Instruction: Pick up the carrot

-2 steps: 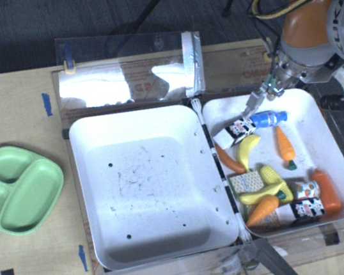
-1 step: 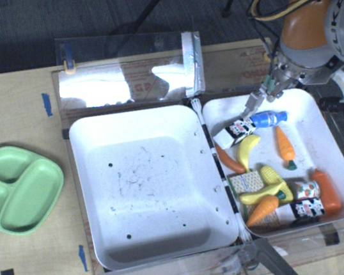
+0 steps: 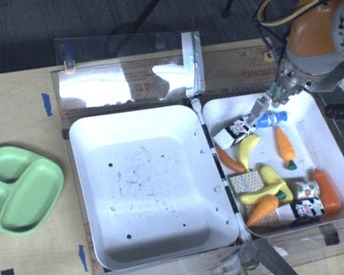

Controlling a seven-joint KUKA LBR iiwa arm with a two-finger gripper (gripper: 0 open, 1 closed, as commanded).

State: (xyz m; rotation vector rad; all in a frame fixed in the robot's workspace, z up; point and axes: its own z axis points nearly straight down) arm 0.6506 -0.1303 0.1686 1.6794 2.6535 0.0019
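Over on the right, the arm (image 3: 320,32) reaches down into the right bin (image 3: 340,158), beside the left bin (image 3: 144,183) and well apart from a green plate (image 3: 15,189). Its gripper (image 3: 264,105) hangs at the bin's back, just above a blue bottle (image 3: 271,119); whether it's open I cannot tell. One carrot (image 3: 284,144) lies just beyond the bottle, another (image 3: 262,209) up front.

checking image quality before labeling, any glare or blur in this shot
Camera view: strong glare on the clear plastic sheet behind the left bin; gripper soft and slightly blurred; toys in the right bin evenly lit, carrot readable.
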